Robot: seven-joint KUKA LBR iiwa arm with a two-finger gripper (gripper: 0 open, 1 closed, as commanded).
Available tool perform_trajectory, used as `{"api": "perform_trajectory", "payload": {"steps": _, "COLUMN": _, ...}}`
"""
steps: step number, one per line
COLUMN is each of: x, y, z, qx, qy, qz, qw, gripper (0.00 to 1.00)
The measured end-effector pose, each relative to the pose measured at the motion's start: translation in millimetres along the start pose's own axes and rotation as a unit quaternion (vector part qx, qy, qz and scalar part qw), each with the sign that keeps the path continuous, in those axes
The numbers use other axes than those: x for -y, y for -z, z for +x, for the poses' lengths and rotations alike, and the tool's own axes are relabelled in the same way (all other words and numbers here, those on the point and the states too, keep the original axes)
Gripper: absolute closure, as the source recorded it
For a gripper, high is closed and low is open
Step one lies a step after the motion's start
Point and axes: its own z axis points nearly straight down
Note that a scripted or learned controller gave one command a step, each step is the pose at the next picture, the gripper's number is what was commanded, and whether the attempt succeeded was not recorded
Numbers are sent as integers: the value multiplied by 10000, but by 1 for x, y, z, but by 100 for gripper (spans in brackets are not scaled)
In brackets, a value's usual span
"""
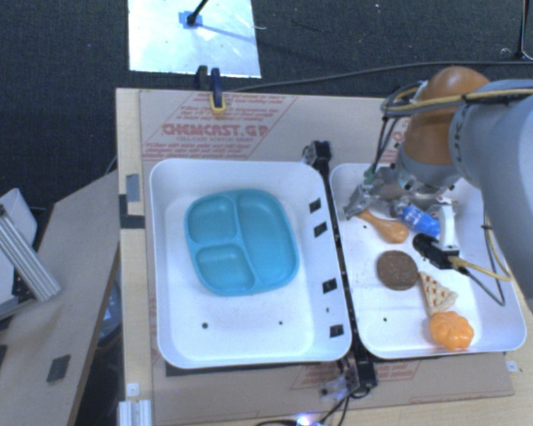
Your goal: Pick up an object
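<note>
My gripper (pixel 366 195) hangs low in the right bin (pixel 506 327); whether it is spread or closed, I cannot tell. The drumstick (pixel 386 227) lies just below-right of my jaws, long axis slanting down-right.

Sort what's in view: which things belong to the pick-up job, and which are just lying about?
Job:
gripper, low over the right bin
drumstick beside it
blue item
brown disc
pizza slice
orange toy

Lying about:
left bin
blue tray in it
clamp
</note>
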Motion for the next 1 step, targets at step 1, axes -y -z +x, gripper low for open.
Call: {"api": "perform_trajectory", "payload": {"steps": 1, "x": -2, "y": 13, "z": 0, "qx": 3, "qy": -2, "qz": -29, "qw": 10000, "gripper": 100}}
